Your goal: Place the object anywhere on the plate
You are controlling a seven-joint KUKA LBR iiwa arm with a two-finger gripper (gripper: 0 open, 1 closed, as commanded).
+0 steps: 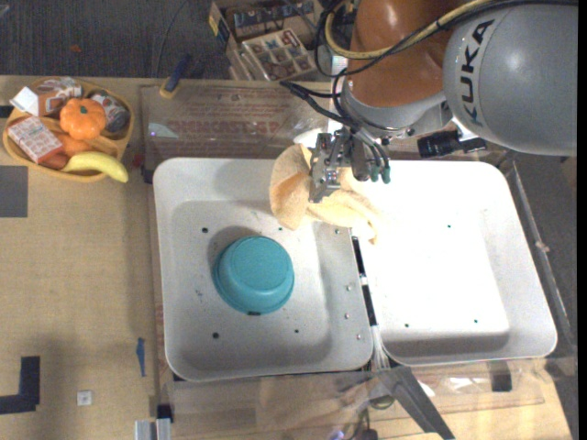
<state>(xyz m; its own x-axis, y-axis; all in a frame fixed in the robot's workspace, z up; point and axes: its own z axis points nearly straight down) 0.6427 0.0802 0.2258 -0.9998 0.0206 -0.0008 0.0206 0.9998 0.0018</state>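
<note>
A teal round plate lies in the middle of the left bin. The object is a tan and pale yellow soft-looking thing, over the back of the ridge between the two bins. My gripper comes down from the arm at the upper right and its dark fingers are shut on the object's middle. A rounded tan part sticks out to the left of the fingers and a yellowish part to their right. The object is up and to the right of the plate, apart from it.
The right bin is white and shallow, with the arm's grey body and cables above its back edge. A basket of toy fruit sits on the bench at the far left. Boxes stand behind the bins.
</note>
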